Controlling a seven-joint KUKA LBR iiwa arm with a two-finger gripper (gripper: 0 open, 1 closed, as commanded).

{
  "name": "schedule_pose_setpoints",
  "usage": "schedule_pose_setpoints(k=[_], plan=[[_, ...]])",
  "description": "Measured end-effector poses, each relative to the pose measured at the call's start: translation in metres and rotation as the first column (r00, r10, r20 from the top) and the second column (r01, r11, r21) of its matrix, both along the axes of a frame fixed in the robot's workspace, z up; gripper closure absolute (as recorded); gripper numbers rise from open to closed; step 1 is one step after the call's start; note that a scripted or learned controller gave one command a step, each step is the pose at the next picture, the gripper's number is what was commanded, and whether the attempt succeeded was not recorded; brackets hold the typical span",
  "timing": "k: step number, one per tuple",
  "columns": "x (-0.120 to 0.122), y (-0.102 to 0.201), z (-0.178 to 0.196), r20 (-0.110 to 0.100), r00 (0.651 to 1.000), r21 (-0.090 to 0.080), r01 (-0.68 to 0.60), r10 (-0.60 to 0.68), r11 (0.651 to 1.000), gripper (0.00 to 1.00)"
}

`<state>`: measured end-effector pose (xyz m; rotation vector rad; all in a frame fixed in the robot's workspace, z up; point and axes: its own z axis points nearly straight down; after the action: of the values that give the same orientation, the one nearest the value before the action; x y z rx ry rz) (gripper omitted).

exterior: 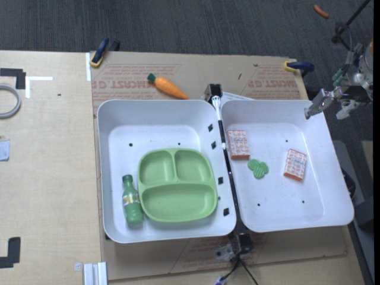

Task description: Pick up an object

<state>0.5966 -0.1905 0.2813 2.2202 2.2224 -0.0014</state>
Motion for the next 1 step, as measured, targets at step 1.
schedule_pose_setpoints(k=[1], plan=[[-0.0352,0.0107,-0.1732,0.0,0.998,0.001,-0.061,0.061,0.998,0.0]])
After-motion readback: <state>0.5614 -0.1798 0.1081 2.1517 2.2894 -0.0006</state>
